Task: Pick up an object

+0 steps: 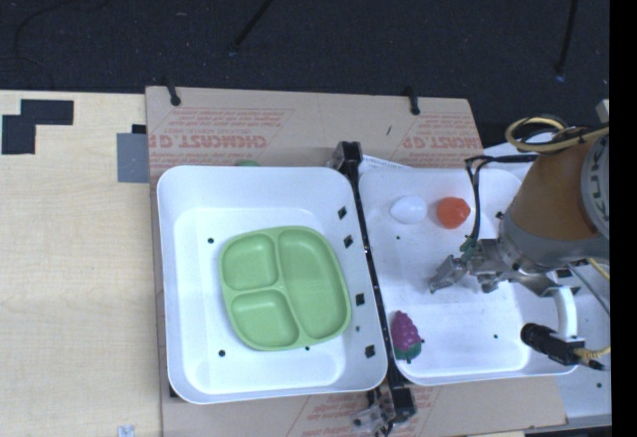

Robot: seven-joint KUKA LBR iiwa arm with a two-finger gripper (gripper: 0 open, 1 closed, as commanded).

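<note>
Even overhead light, fairly bright. White bins near washout, mild glare. Soft shadows under bin walls. Far floor dark, underexposed. Overall soft focus, coarse grain; small details blurred.

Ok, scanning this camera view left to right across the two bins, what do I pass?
Green divided plate in the left bin → purple grape bunch → white egg-like object → orange ball → claw, low over the right bin.
</note>
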